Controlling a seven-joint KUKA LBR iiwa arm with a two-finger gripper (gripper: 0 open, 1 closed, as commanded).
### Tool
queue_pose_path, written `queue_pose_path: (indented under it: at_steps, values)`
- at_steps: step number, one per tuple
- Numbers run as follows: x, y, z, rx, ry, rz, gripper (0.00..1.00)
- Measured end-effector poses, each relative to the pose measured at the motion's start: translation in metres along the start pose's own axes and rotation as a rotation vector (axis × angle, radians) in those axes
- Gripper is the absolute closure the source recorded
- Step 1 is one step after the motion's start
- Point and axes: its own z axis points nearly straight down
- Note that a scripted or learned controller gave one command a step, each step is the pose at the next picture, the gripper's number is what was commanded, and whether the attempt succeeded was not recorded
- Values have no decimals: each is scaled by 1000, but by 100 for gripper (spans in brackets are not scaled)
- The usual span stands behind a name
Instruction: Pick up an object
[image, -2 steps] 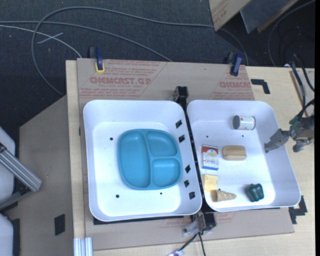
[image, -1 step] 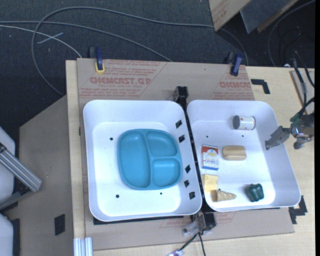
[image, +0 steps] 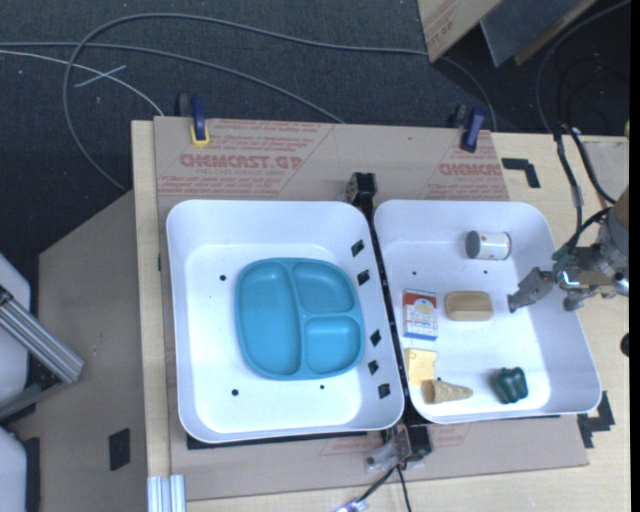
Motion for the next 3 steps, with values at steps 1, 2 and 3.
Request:
queue_pose_path:
  at_steps: [1, 2, 3]
  values:
    - [3, -2, 43, 0, 0, 1, 0]
    - [9, -9, 103, 2, 1, 1, 0]
    - [9, -7, 88, -7, -2, 1, 100]
